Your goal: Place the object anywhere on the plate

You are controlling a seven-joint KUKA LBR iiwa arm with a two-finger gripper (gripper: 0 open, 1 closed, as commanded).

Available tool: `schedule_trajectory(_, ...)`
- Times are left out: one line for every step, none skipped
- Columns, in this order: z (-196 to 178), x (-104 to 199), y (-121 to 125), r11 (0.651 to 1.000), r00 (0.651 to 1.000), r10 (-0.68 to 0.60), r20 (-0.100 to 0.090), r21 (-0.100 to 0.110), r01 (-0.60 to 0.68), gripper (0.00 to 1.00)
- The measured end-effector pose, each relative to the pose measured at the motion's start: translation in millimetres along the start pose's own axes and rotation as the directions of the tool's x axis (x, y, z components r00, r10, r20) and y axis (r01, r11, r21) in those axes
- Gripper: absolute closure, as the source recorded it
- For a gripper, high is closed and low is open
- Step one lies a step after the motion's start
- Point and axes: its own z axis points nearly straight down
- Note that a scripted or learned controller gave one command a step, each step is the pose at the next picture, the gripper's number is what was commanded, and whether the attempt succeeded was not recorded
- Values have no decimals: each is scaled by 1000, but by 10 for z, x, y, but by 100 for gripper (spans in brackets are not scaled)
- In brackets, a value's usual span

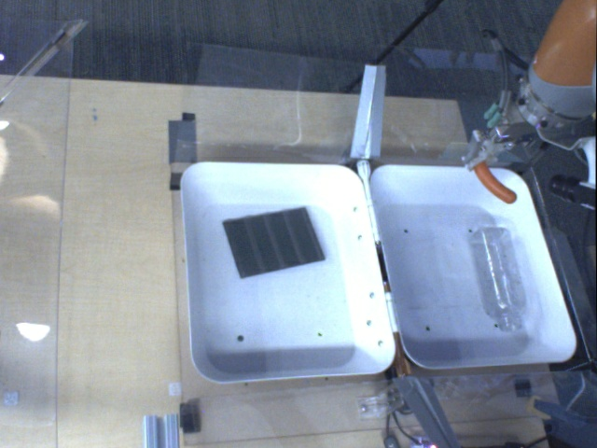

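A clear plastic bottle [498, 278] was seen lying in the right bin [438, 343], a dark plate [273, 241] in the left bin [280, 343]. An orange sausage-shaped object [494, 184] was gripped by the gripper [484, 157] above the right bin's far right corner, its long axis slanting from far-left to near-right.

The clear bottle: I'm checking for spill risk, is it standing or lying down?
Lying down. The clear bottle rests on its side on the floor of the right bin, stretched lengthwise along the bin's right side.

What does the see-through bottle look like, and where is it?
Look in the right white bin. Along its right side lies a clear plastic bottle, stretched lengthwise toward the front. Unlike the small orange object near the back rim, it is colourless and almost blends into the white floor.
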Motion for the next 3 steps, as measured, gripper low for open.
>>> schedule_trajectory(-995, 562, 123, 956, 956, 294, -1, 0, -294, 100)
schedule_trajectory(-994, 562, 122, 956, 956, 294, -1, 1, -294, 0)
schedule_trajectory(523, 1119, -169, 916, 916, 401, -1, 8, -401, 0)
